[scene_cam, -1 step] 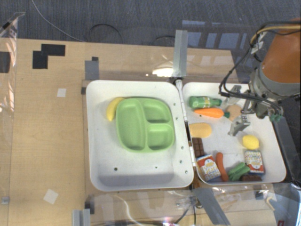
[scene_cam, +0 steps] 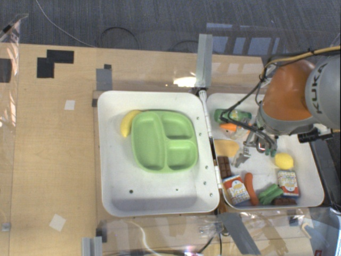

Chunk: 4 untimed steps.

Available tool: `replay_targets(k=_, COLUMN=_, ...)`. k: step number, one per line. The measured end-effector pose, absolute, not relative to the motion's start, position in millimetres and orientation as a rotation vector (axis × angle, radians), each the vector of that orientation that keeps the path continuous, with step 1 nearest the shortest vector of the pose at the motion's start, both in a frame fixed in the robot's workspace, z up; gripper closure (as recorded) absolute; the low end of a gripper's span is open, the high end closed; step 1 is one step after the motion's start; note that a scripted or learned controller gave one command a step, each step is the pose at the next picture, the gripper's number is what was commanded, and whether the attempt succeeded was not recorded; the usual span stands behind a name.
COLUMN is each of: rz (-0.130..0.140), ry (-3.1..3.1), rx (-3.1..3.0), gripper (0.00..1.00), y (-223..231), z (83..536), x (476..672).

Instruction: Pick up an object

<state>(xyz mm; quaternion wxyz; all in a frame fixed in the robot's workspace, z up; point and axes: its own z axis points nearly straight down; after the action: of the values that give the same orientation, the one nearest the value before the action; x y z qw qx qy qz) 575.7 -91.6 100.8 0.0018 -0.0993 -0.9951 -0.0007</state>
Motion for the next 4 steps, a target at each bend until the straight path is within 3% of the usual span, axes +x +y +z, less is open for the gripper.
replay_targets(k=1, rz=-0.001, ry=-3.098, rx=-0.404, gripper=0.00, y=-95.9, z=90.6, x=636.5)
replay_targets(k=2, rz=0.001, ry=-3.133, rx=-0.397, gripper=1.00, y=-94.9, z=106.1, x=643.9)
replay_targets(k=3, rz=-0.001, ry=-3.126, rx=-0.508, gripper=1.00, y=-115.1, z=282.2, x=650.2)
replay_targets(k=4, rz=0.001, ry=-3.148, rx=0.005, gripper=1.00, y=-140.0, z=206.8, x=624.9)
